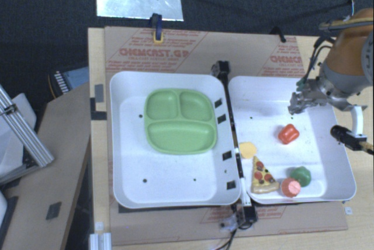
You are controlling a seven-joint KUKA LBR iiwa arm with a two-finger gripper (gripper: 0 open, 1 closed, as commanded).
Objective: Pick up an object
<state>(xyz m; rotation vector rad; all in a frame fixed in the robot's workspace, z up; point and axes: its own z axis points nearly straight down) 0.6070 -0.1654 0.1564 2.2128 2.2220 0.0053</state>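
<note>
From the overhead camera view I see the gripper [296, 104] hanging over the far part of the right bin [336, 152], with nothing between its fingers. They are too small and dark here for me to tell whether they are spread or pressed together.

Just below the fingertips, toward the camera, lies a red-orange toy [288, 134], apart from them. Further toward the near rim sit a green toy [301, 174] touching a pink toy [291, 187], a pizza slice [262, 176] and a yellow piece [247, 150] by the bin's left wall.

Well to the left of the fingers, the left bin [131, 184] holds a green divided plate [180, 121].

The arm [349, 62] is cut off at the right edge.
</note>
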